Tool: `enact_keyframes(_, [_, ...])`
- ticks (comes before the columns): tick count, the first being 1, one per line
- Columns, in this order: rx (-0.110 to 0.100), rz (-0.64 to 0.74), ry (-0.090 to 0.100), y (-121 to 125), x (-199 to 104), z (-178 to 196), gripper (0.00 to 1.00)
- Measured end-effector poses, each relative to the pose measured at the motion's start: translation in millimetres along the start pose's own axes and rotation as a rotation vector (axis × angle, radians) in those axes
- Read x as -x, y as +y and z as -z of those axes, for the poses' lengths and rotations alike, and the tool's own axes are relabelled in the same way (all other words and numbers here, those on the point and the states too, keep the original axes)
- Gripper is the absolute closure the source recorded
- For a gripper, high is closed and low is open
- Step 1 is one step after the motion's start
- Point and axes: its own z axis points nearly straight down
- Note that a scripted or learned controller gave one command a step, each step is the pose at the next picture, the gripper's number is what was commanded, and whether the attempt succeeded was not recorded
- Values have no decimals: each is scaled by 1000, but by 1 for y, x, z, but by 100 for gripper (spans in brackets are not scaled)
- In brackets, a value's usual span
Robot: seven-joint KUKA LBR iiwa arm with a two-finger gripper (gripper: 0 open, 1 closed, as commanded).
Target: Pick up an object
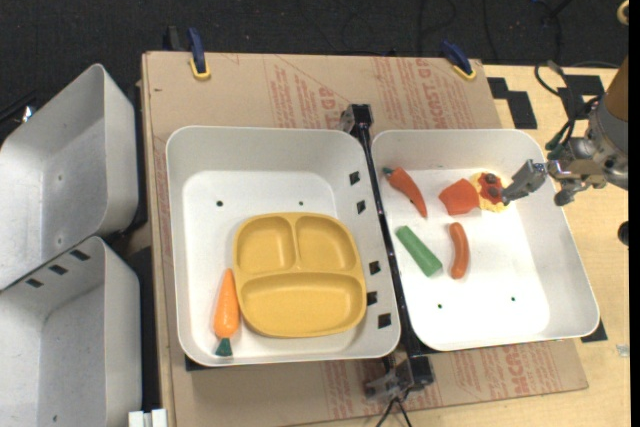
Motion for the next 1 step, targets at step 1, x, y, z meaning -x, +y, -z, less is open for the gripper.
enact_keyframes(1, [-5, -2, 1, 7, 5, -57, 0])
